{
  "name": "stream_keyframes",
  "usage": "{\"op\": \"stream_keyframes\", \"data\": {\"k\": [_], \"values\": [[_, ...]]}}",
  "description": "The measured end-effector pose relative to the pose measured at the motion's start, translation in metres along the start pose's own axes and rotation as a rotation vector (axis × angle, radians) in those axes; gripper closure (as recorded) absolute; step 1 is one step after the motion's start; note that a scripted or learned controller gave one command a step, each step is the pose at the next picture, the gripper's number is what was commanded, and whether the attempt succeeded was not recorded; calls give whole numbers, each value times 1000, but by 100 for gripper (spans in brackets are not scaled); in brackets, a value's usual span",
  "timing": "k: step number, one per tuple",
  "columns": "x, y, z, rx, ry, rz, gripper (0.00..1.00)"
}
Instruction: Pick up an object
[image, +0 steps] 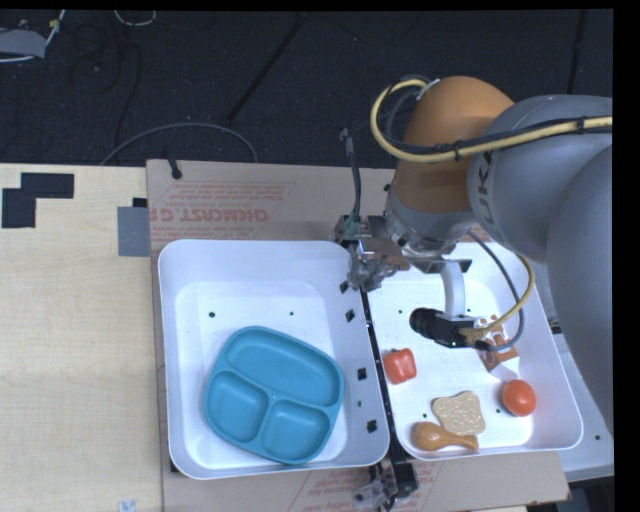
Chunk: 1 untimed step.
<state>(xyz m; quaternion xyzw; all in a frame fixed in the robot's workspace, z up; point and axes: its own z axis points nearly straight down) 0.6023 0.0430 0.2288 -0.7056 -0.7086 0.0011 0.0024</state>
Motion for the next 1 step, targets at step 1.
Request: {"op": "stream_keyframes", "data": {"k": [1], "values": [[45,-16,10,1,0,0,100]]}}
